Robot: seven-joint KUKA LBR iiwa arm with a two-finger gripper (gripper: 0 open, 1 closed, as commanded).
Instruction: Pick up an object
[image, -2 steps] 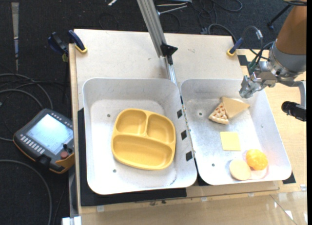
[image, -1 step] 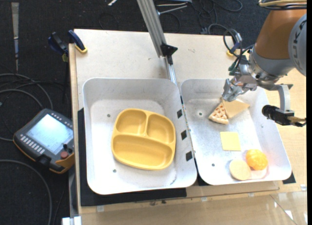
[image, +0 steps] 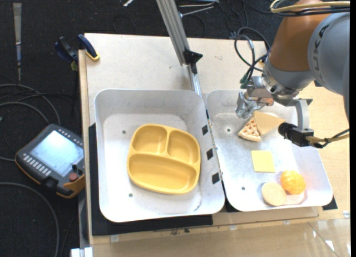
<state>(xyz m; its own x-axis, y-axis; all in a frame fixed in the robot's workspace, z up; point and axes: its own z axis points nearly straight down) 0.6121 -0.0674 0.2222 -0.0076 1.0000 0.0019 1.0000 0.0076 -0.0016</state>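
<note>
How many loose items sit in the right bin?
5: pizza slice and wedge by the gripper, yellow square mid-bin, orange ball and pale disc near front. The arm may hide more.

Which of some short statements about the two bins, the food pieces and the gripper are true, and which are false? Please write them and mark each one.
1. The yellow tray lies in the left bin. True.
2. The pizza slice lies in the tray. False: it lies in the right bin, beside the cheese wedge.
3. The gripper is above the right bin's far part. True.
4. The yellow square is stacked on the pizza slice. False: it lies apart, nearer the camera.
5. The orange piece is in the right bin's near corner. True.
</note>
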